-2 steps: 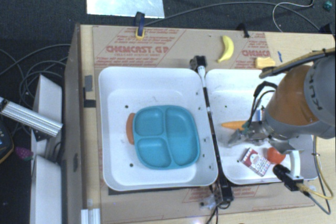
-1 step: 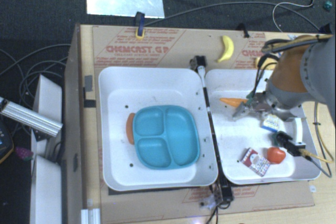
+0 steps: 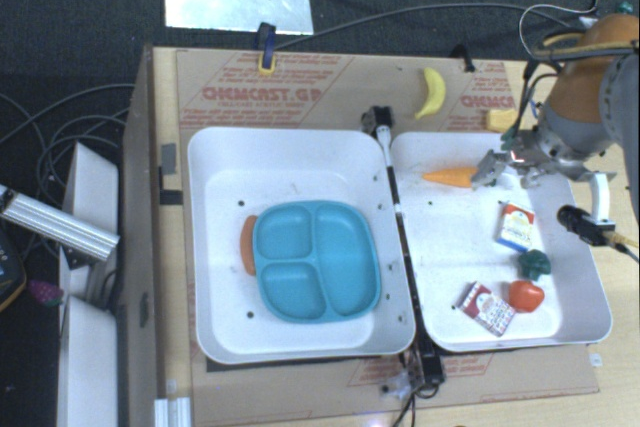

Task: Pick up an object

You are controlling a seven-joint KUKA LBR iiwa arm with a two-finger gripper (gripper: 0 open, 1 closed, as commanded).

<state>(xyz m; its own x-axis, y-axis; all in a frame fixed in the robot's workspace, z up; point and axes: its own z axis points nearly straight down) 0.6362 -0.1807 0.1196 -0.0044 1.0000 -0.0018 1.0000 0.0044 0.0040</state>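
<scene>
The hand hovers just beside the orange carrot; its opening cannot be made out.

The arm is cut off by the picture's edge at 3 o'clock. The tool is blurred, so its fingers cannot be read. The blue plate hides most of an orange thing at its 9 o'clock side.

Grey arm, orange band, metallic end effector.
</scene>
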